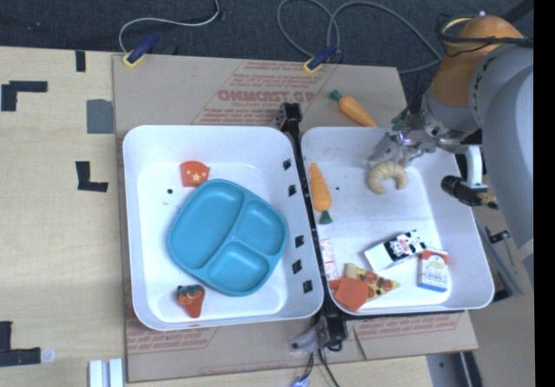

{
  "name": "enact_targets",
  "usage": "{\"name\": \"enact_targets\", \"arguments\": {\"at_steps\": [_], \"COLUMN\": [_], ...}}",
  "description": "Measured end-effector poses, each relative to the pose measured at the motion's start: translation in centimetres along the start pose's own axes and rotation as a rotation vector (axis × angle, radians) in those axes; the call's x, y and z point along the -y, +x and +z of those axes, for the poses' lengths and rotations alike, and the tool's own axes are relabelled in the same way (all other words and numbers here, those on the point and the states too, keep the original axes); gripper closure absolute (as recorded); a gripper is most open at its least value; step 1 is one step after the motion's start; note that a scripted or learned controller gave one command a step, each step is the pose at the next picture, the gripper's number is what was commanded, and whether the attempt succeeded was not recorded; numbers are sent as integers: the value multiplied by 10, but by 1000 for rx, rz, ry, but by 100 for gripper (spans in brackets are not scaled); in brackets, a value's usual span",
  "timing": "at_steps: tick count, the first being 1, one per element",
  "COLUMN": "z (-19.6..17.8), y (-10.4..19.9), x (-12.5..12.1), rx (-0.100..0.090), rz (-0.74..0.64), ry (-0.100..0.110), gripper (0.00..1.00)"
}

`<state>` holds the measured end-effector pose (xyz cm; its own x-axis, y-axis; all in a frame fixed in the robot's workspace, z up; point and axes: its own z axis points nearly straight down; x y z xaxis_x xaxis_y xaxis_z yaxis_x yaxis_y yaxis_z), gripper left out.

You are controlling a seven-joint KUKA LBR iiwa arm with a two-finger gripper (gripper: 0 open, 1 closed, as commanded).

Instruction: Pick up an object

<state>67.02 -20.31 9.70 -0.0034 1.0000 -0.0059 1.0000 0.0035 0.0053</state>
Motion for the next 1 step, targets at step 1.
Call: {"name": "enact_targets", "arguments": {"at_steps": [1], "z": [-43], "y": [91], "x": [67], "rx": [-7], "rz": [1], "ry": [6], "gripper": [100]}}
